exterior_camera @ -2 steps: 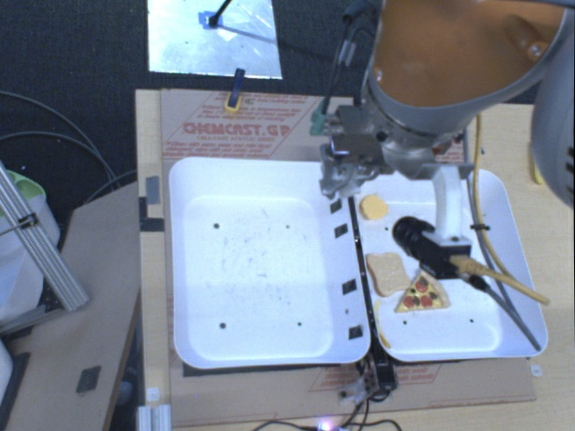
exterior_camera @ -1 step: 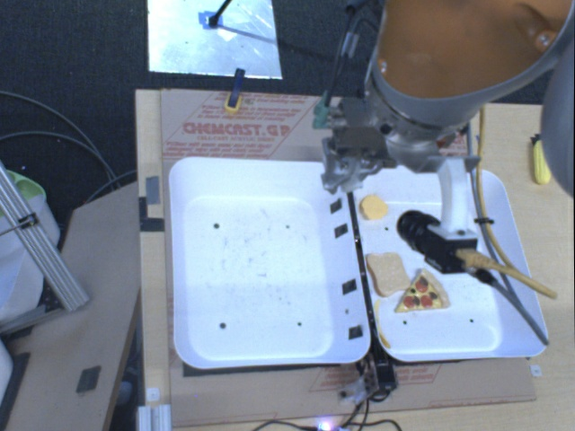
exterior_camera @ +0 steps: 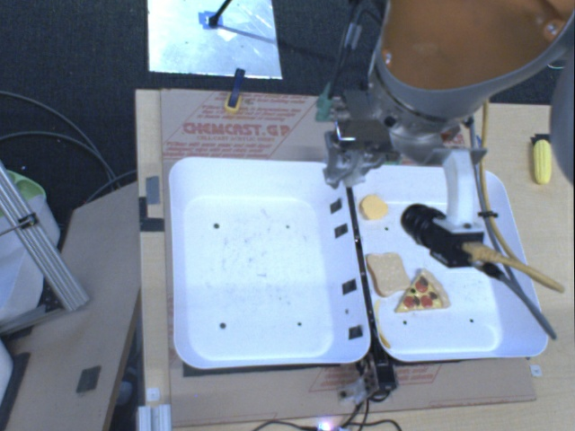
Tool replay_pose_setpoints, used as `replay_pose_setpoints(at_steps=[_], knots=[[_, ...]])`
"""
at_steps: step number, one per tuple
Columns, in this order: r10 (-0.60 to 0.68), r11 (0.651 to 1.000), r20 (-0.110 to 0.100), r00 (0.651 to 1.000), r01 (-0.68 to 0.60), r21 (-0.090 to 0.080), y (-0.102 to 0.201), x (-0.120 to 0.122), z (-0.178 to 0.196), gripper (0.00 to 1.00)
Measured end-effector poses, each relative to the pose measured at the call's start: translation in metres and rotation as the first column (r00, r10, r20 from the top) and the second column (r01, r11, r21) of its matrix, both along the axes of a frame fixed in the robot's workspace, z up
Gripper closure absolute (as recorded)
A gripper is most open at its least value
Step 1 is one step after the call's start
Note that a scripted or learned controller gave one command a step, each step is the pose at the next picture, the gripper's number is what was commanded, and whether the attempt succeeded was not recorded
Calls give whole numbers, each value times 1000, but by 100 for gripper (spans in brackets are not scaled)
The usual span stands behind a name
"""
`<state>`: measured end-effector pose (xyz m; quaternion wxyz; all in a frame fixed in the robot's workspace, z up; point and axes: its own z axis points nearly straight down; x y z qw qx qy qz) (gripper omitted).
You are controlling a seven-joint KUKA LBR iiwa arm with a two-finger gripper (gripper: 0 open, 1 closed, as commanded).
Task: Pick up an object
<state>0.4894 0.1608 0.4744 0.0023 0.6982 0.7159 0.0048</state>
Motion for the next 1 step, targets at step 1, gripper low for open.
replay_pose_setpoints(at_steps=[1], knots=[[6,1000,2,1000,-6,1,0,1,11,100]])
